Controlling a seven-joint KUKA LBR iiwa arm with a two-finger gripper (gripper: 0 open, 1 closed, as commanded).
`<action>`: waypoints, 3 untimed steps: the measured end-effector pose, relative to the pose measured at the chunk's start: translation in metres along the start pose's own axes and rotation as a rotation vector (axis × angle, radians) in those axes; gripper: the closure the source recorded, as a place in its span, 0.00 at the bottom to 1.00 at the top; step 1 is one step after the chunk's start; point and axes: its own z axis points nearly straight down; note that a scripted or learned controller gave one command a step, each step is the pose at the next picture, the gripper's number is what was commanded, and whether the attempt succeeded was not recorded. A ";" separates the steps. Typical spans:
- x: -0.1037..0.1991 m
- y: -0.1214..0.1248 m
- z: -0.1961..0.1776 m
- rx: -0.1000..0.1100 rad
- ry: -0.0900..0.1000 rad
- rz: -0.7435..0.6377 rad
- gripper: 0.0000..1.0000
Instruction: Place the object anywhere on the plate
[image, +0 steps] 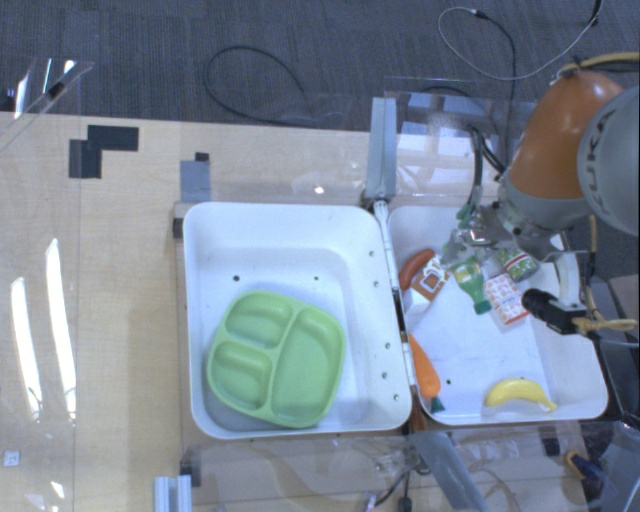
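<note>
A light green divided plate (277, 357) lies in the left white bin (270, 225), toward its front. My gripper (470, 240) hangs over the back part of the right bin (590, 400), just above a small green bottle (470, 280). Close around it lie a red and white packet (506, 299), a green and red item (519, 265) and a red-orange item with a white label (421, 274). Whether anything sits between the gripper's tips cannot be made out from this angle.
An orange carrot (425, 371) lies along the right bin's left wall near the front. A yellow banana (519, 395) rests at the front right. A raised divider (392, 300) separates the two bins. The grey and orange arm (560, 150) comes in from the upper right.
</note>
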 end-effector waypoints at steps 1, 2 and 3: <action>0.073 -0.043 -0.033 0.000 0.002 -0.171 1.00; 0.151 -0.075 -0.021 0.002 0.003 -0.445 1.00; 0.222 -0.086 0.018 0.002 0.004 -0.576 1.00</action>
